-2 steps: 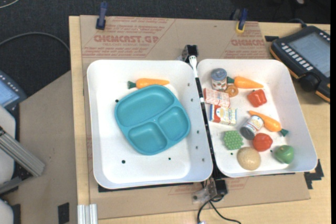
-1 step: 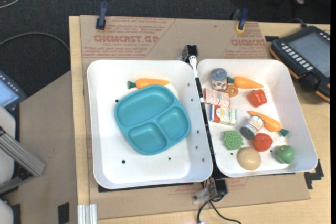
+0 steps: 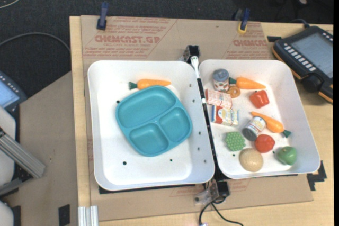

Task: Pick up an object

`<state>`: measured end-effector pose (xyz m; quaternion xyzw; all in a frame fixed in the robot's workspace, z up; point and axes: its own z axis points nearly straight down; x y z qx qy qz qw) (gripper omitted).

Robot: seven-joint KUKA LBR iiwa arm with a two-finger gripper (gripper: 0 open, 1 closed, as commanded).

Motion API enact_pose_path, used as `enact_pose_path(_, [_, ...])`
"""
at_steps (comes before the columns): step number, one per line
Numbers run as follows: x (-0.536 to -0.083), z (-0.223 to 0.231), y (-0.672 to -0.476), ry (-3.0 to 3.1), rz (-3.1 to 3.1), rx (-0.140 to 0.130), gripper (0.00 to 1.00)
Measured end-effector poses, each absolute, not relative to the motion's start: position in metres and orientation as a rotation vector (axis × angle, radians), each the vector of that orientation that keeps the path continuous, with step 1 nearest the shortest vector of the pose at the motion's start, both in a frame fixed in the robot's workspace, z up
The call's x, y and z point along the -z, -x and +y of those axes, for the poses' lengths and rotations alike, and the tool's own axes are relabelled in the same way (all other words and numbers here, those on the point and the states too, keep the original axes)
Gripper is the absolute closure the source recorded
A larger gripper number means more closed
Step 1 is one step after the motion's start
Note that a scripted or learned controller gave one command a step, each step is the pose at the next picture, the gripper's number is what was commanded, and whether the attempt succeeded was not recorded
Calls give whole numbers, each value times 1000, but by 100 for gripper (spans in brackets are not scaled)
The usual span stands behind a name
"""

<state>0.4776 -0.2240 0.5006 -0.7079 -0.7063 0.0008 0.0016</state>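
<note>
Toys crowd the right bin (image 3: 296, 92) on the table, nothing picked yet, jaws' state I cannot tell, so next I'd drop onto the red pepper (image 3: 259, 98) at 1 o'clock, clear of the carrot (image 3: 249, 82) beside it.

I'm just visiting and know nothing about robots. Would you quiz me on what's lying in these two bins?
1. True or false: the teal divided plate lies in the left bin.
2. How many carrots are there across both bins?
3. What sits nearest the right bin's front right corner: A) green apple, B) tin can, C) red pepper?

Key: 1 true; 2 three, at and; 3 A.
</note>
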Motion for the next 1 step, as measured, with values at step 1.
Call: enact_pose_path(1, [-514,-224,-480,2226,-2227,2,100])
